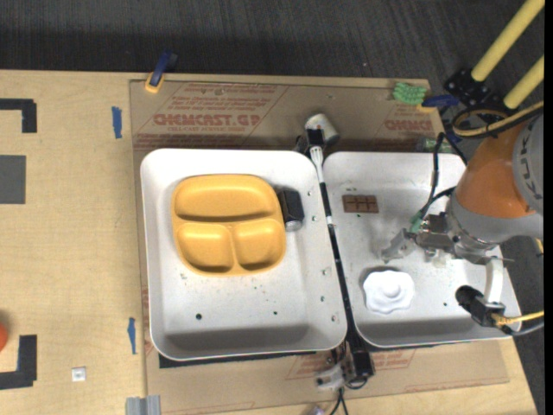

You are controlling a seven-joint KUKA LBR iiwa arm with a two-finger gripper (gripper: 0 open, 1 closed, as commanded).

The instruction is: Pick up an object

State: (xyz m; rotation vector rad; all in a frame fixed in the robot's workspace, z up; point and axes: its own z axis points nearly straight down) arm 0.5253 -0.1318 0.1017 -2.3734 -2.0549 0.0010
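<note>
Camera view: white object [386,290] apparently below pincer [396,245].

A yellow divided plate [229,223] with three compartments lies flat in the upper middle of the left bin [164,318]. A small dark block [290,207] sits touching its right edge. In the right bin [432,331], a white round lid [387,290] lies near the front, and a brown chocolate-like square [360,203] lies toward the back.
</note>
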